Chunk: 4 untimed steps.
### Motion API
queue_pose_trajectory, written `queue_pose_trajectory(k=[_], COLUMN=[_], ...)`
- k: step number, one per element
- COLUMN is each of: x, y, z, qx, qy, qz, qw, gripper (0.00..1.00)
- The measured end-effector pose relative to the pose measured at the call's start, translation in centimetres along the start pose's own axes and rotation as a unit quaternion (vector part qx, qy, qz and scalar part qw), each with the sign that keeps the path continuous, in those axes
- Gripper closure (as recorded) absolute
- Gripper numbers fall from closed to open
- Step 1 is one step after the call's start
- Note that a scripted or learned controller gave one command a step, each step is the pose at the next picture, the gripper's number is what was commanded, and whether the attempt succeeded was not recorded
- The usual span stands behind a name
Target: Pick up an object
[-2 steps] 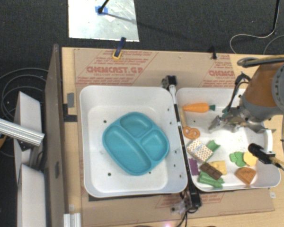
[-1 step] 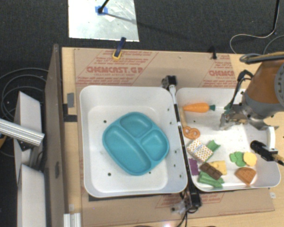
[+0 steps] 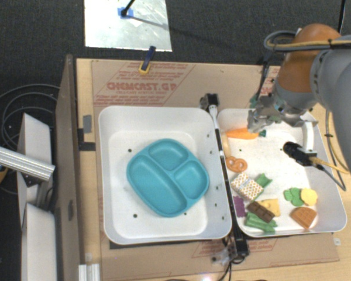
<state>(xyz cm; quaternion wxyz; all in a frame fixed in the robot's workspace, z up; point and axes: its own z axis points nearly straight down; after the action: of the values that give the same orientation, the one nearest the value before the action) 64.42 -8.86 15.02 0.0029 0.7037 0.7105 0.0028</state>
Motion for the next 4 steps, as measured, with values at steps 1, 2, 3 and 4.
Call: queue_pose_trajectory(k=[1,2,3,4], x=[-0.4,-6.1,-4.7,-4.7], y=[-0.3,-11.3,-13.8,-13.5], z=[0.3,6.8,6.5,5.3], qx=[0.003,0.007,0.005,0.001], qy=[0.0,0.001,0.001,0.0], qz=[0.003,0.009,0.005,0.004], qw=[1.0,0.9999,1.0,1.0], gripper=[0.0,0.0,0.0,1.0])
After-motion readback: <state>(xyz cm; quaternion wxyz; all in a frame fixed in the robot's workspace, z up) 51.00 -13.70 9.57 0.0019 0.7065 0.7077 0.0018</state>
